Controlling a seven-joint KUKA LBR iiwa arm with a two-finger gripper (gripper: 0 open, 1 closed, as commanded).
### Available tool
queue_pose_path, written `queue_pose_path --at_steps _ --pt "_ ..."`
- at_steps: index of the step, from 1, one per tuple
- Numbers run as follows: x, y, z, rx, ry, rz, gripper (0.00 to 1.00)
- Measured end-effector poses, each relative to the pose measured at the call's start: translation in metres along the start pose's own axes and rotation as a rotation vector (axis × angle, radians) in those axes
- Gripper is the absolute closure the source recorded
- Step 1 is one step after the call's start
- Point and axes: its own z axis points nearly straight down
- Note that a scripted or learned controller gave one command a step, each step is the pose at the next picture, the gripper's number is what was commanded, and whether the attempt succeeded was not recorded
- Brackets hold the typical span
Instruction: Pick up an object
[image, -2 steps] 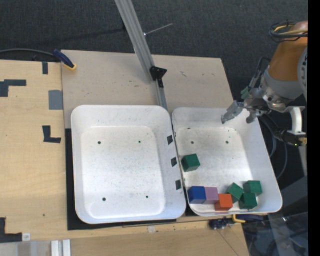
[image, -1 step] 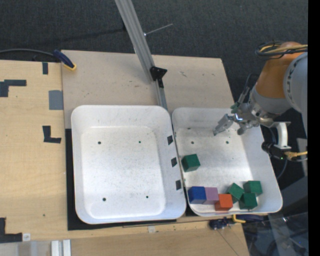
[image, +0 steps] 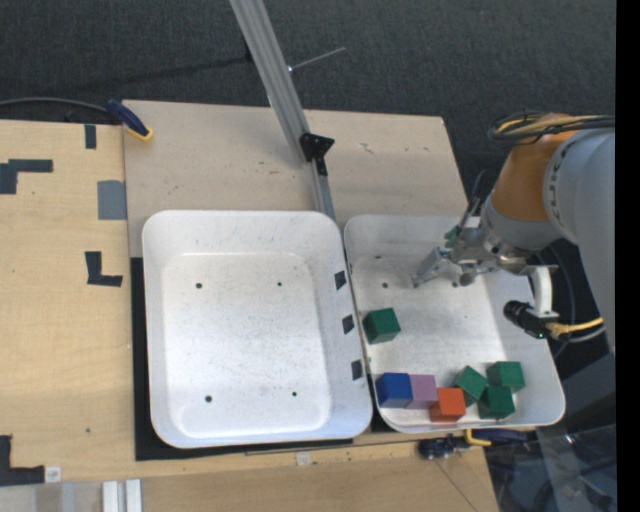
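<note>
Two shallow white plastic bins sit side by side on a pale wooden bench, seen from above at a slant. The larger left bin (image: 160, 330) fills the centre of the frame. The right bin (image: 400, 245) holds small coloured blocks. A lone dark green cube (image: 381, 325) lies near that bin's left wall, around mid-height of the frame. Along the bin's lower edge, a blue cube (image: 394, 389) touches a lilac cube (image: 423, 389), with an orange cube (image: 449, 403) just beside it, then three more green cubes (image: 497, 388) bunched in the lower right corner. The grey robot arm with an orange band (image: 560, 190) reaches in from the right. Its metal two-finger gripper (image: 450, 266) hangs over the upper part of the right bin, well apart from every block, with nothing between its fingers; whether it is open or closed cannot be made out.
</note>
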Motion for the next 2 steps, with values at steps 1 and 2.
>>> queue_pose_path --at_steps 1,2 --pt "0.001 0.002 -0.014 -0.005 0.0 -0.001 1.0" --pt "-0.007 0.006 -0.062 -0.01 -0.001 0.0 1.0"
